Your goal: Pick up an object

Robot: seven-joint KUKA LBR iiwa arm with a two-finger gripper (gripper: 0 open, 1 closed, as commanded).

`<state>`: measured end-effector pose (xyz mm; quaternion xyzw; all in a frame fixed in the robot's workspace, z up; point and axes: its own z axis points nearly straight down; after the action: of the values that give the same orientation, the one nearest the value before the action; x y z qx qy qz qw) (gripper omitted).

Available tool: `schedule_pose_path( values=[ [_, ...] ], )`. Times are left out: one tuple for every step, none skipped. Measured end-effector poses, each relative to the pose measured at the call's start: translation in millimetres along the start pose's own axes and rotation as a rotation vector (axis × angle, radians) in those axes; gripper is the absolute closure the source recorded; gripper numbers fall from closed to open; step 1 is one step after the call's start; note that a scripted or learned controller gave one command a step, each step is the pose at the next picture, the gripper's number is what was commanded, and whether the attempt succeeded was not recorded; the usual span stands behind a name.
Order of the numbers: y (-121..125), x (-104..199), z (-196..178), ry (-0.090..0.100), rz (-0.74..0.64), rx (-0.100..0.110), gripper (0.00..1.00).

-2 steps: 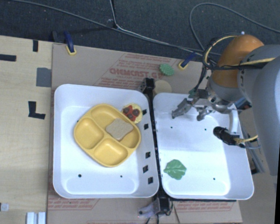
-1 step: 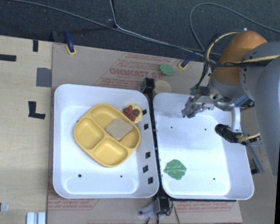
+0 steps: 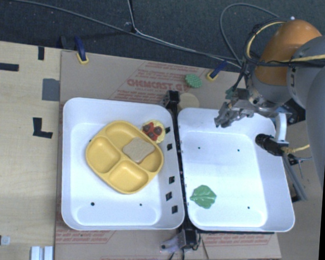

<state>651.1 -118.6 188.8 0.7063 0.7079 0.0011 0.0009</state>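
Observation:
A green leaf-shaped piece (image 3: 203, 196) lies flat near the front left of the right bin (image 3: 271, 174). In the left bin (image 3: 77, 148) a yellow divided plate (image 3: 107, 150) carries a tan slice of bread (image 3: 138, 149), and a small red and dark berry piece (image 3: 153, 130) rests by the plate's far right edge. My gripper (image 3: 226, 119) hangs over the back left corner of the right bin, far from the leaf, with its fingers pointing down and to the left. Nothing shows between them.
A small green object (image 3: 193, 79) sits on the cardboard behind the bins. Blue and yellow clamps (image 3: 80, 52) hold the board at the back. A black cylinder (image 3: 269, 143) on the arm juts over the right bin's far right side. Cables loop above.

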Motion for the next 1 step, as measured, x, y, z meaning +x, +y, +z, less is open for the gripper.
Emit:
schedule_pose_path(
  values=[
    [0.8,0.6,-30.3,0.000,0.001,0.001,1.00]
  ],
)
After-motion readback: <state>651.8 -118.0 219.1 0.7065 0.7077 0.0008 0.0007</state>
